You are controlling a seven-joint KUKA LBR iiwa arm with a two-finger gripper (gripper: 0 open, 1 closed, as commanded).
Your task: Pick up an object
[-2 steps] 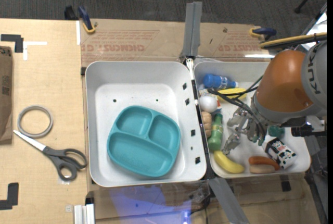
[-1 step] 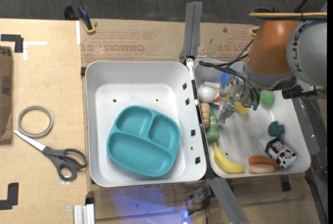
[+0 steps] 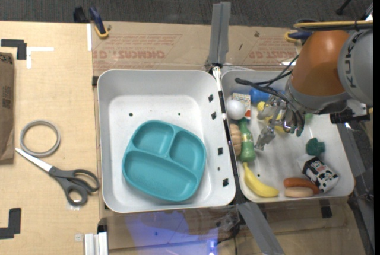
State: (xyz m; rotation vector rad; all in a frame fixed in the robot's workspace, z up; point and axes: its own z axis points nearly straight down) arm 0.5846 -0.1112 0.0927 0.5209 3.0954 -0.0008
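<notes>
I have the jaws [image 3: 268, 129] low in the right white bin [image 3: 343, 147]; I cannot tell whether they are spread or pressed together. Nothing is visibly held. The green-and-tan toy vegetable [image 3: 243, 142] lies just beside them, so a slanted descent could nudge it into the yellow banana [image 3: 259, 185]. The teal divided plate [image 3: 164, 160] sits well apart.

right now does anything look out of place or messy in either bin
Nothing looks spilled or broken. The teal plate lies flat but turned askew in the left bin. In the right bin, the banana, hot dog and other toys lie jumbled, with the gripper low among them.
</notes>
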